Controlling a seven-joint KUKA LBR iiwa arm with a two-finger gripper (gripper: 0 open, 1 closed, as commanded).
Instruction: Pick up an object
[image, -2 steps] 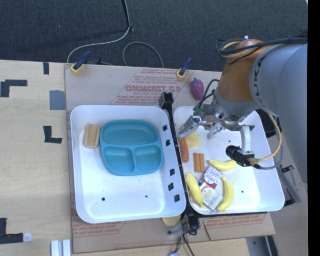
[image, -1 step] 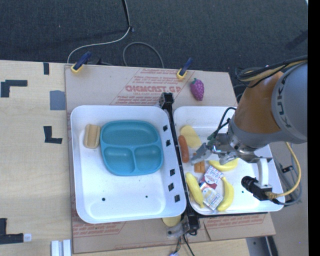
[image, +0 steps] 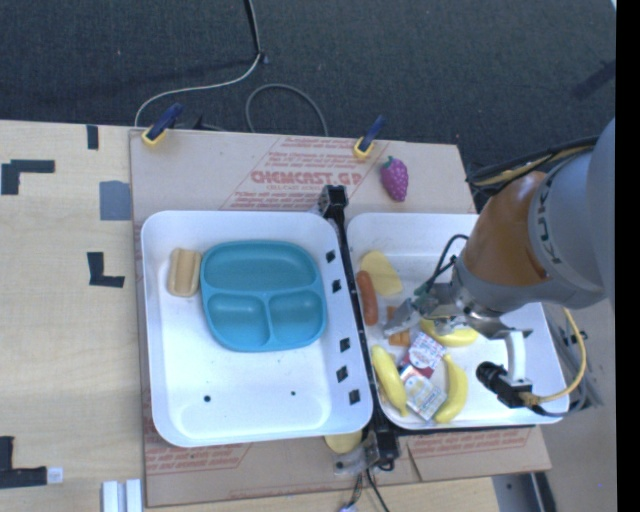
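The right bin (image: 520, 415) holds several toy foods. Near its left wall lie a pale yellow piece (image: 380, 268) and a brown sausage (image: 368, 298). Toward the front are a banana (image: 388, 378), a second banana (image: 456, 390) and a white and red packet (image: 425, 375). My gripper (image: 408, 316) reaches down into the middle of this bin, just right of the sausage and above the packet. Another yellow piece (image: 452, 336) lies right beside it, partly under the wrist. The arm hides what lies beneath the gripper.
The left bin (image: 160, 330) holds a blue divided plate (image: 265, 295) and a tan bread slice (image: 183, 272). A purple grape bunch (image: 396, 178) lies on the cardboard behind the right bin. A black divider (image: 345, 300) runs between the bins.
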